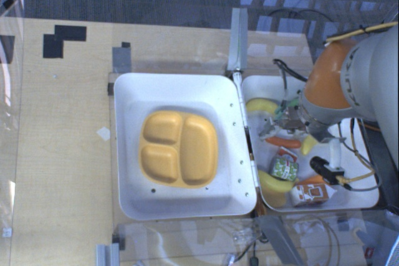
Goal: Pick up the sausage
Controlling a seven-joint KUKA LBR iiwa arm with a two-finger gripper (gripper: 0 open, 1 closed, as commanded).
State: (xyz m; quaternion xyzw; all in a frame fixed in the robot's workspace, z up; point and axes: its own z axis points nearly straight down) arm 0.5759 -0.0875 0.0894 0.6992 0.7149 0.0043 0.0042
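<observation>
I've got the arm reaching in from the right, bent over the right bin, and the gripper sits low in the upper middle of that bin. The sausage, that reddish-orange stick, lies just under and a touch toward me from the fingertips, close enough that I can't tell whether metal is touching it. Its long axis runs nearly left to right across the bin, tilting slightly down toward the right end. So, as I judge it, the coming move turns on a short drop, with the fingers set across that axis, one on the far side and one on the near side.

As for the fingers, they're a dark tangle against the clutter and I cannot tell how far apart they stand. Nothing visibly sits between them.

Crowding worries me: a banana just beyond the gripper, a green packet right below the sausage, a small yellow piece at its right end. The left bin holds the yellow divided plate, well apart from all this.
</observation>
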